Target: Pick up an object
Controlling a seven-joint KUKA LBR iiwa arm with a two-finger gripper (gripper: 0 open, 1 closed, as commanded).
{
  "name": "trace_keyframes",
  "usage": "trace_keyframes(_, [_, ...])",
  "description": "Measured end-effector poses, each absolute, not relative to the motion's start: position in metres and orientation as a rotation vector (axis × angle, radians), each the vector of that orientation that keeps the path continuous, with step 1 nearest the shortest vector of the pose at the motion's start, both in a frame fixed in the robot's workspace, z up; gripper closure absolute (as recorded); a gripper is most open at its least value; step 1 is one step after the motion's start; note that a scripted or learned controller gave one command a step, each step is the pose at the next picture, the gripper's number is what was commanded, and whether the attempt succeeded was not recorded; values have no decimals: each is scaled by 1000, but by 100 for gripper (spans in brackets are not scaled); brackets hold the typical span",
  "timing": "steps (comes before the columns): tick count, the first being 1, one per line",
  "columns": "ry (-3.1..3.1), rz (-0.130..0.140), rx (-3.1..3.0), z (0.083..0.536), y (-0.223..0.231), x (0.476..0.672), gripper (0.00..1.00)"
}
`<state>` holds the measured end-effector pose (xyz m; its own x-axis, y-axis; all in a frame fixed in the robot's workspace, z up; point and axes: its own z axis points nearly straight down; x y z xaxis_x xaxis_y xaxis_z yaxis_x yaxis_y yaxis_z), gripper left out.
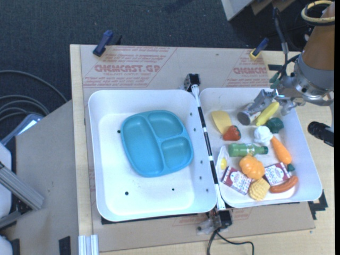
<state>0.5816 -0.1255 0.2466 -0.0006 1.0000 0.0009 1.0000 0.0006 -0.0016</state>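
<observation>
The right bin (313,166) holds several toy foods. Among them are a yellow wedge (222,121), a red piece (231,134), a green bottle (247,150), a white garlic-like piece (262,135), a carrot (281,150) and an orange (251,167). My gripper (258,112) reaches in from the right and hangs low over the bin's far side. A long yellow piece (267,113) lies right at it, partly hidden by the grey metal. A dark green piece (274,124) sits just beside them.
A blue divided plate (156,142) lies in the left bin (106,158). Near the right bin's front edge lie two red-and-white packets (237,179), a sausage (284,185) and a yellow waffle piece (258,190). Clamps (102,43) hold the board's far corners.
</observation>
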Motion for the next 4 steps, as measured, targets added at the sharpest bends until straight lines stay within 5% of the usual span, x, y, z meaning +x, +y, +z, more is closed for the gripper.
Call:
trace_keyframes(1, [-2219, 3, -2220, 118, -163, 612, 0])
trace_keyframes(2, [-2213, 7, -2214, 84, -178, 665, 0])
trace_keyframes(3, [-2216, 10, -2214, 95, -179, 665, 100])
trace_keyframes(4, [-2225, -4, -2221, 211, -107, 664, 100])
